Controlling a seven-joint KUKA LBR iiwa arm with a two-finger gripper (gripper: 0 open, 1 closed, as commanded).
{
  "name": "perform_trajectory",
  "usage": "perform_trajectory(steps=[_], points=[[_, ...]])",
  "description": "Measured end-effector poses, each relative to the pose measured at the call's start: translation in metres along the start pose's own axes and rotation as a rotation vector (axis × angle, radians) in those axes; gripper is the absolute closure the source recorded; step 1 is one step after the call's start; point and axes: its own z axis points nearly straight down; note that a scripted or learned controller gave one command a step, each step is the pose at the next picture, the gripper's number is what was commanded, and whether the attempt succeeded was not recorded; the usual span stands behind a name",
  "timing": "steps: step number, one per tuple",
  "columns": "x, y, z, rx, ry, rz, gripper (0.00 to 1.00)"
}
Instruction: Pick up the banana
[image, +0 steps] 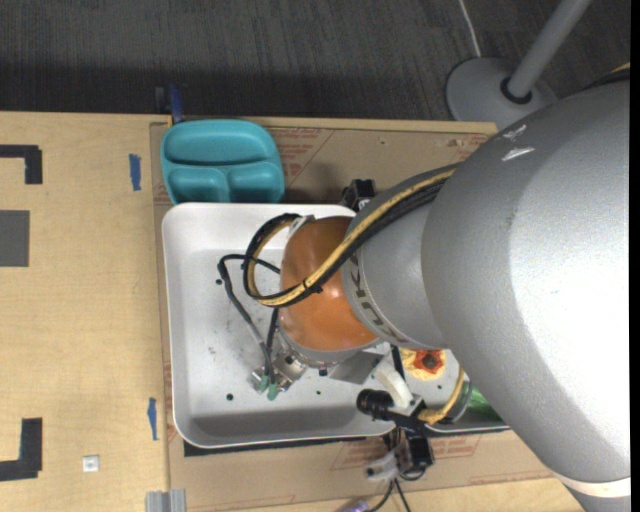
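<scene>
Right now my gripper (272, 380) hangs low over the white bin (176, 300), near its front wall, and from above I cannot tell whether it is open or closed. What I take for the banana (453, 394) (just a yellow sliver peeking out beneath my own arm (520, 300)) lies well off to the view's right along that same front edge, its long axis mostly hidden.

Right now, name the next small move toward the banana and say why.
Probably raise and shift toward the view's right: the gripper hangs over bare floor of the white bin, while a yellow curved piece, possibly the banana, peeks from under the arm farther right.
</scene>
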Motion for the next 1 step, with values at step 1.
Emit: perform_trajectory(steps=[1], points=[[0.0001, 0.0007, -0.0098, -0.002, -0.001, 0.001, 1.0]])
